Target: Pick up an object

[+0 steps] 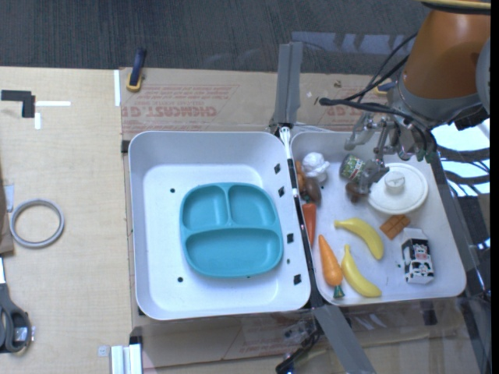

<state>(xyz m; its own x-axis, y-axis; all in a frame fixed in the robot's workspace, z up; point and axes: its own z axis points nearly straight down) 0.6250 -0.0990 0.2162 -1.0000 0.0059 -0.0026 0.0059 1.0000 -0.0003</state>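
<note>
Gripper hovers at the right bin's far edge; whether it is released or clenched, I cannot tell. Nearer, two bananas lie mid-bin: light, smooth, curved, probably best pinched across the middle.

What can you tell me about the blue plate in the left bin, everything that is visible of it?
The blue plate is a teal, rounded-rectangle tray that looks like matte plastic. Raised ridges split it into three compartments: two smaller ones at the far side and one wide one at the near side. All three hold nothing. It lies flat and right side up, roughly in the middle of the left bin, turned slightly against the bin's edges. It rests on the bin floor and touches nothing else.
</note>
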